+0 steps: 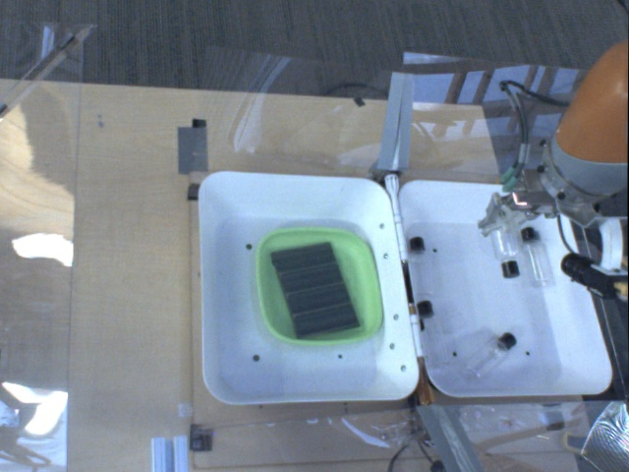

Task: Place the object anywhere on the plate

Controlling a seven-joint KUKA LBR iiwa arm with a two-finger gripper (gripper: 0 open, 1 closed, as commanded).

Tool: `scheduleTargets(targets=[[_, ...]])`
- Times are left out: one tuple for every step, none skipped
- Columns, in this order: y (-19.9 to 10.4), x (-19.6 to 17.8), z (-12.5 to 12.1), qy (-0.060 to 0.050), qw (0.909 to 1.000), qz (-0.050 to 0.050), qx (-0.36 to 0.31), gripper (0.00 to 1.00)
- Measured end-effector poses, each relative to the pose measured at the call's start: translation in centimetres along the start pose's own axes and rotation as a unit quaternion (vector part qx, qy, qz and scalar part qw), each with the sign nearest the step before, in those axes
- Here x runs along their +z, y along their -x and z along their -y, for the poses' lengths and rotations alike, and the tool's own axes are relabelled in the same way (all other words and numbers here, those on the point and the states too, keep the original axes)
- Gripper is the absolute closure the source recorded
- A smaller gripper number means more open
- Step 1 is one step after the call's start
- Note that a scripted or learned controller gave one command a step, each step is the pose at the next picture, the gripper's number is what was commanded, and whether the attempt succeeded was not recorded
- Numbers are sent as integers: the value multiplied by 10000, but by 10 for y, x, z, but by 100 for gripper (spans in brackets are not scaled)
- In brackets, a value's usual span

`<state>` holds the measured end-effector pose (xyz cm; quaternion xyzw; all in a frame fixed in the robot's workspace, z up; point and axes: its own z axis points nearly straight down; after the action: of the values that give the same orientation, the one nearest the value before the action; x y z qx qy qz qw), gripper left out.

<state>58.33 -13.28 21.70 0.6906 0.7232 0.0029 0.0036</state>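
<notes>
A dark grey ribbed rectangular block (314,289) lies flat in the middle of the green plate (269,293), turned slightly askew. The plate sits in the left white bin (226,264). My gripper (523,256) hangs over the upper right part of the right bin (580,362), far to the right of the plate and block. Its two clear fingers (507,248) stand apart with nothing between them.
The grey arm with its orange band (598,106) enters from the upper right. A small clear piece with a black dot (494,348) lies near the right bin's front. A metal divider (396,131) runs back from the seam between the bins.
</notes>
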Motion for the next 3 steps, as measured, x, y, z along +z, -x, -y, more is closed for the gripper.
scheduleTargets(targets=[[-64, 31, 22, -17, 9942, -8, -1074, 100], [-141, 15, 36, -12, 9880, -12, -1547, 100], [-141, 15, 36, -10, 9880, -11, -1542, 0]])
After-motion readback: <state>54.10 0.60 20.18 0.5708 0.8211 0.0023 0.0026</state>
